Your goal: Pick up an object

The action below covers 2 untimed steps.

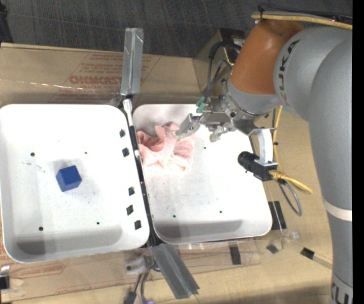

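From the overhead camera, the grey arm with its orange band reaches in from the right and hangs its two-finger gripper [201,127] over the upper part of the right-hand shallow white bin [233,201]. Its fingers [186,127] look spread apart, one tip at the right edge of a crumpled pink cloth [164,145], with nothing visibly caught between them; the metal parts blur together, so this is a reading rather than a certainty.

The cloth lies bunched in the upper left corner of the right bin, close against the wall shared with the left-hand shallow white bin [17,170]. It seems the nearest target.

To do the grasp well, I would judge the fingers should come straight down over a raised fold near the middle of the heap, not its thin right fringe, and close only once both tips straddle fabric. Soft cloth slips, so a deep bite matters, and the divider wall close by leaves little room on the left.

Counted: two bins on the tabletop, one pink cloth, and one small blue cube [69,177] sitting alone in the left bin, well apart from the gripper.
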Motion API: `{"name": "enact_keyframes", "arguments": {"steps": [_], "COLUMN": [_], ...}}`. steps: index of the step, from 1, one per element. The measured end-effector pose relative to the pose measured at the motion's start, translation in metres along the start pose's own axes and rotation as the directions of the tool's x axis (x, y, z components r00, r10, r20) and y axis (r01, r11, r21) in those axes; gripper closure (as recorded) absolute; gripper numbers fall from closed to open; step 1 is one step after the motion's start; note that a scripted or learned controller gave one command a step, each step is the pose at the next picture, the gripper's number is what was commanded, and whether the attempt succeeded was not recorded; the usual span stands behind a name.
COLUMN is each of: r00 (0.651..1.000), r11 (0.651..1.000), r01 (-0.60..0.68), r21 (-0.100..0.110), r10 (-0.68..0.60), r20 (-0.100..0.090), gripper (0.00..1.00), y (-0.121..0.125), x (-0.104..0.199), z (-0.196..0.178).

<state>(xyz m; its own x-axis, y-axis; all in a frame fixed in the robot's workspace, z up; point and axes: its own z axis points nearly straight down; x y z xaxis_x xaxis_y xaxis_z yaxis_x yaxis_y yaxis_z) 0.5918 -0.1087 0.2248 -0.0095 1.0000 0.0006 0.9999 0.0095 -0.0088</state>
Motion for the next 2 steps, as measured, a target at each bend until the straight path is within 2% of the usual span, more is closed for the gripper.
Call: {"name": "enact_keyframes", "arguments": {"steps": [1, 2], "r00": [0.998, 0.998], "r11": [0.998, 0.998], "r01": [-0.064, 0.057], "r21": [0.0, -0.008], "r10": [0.064, -0.057], "r20": [0.001, 0.001], "gripper": [0.0, 0.0], "y": [0.02, 0.06], "x": [-0.038, -0.022], "z": [0.102, 0.131]}}
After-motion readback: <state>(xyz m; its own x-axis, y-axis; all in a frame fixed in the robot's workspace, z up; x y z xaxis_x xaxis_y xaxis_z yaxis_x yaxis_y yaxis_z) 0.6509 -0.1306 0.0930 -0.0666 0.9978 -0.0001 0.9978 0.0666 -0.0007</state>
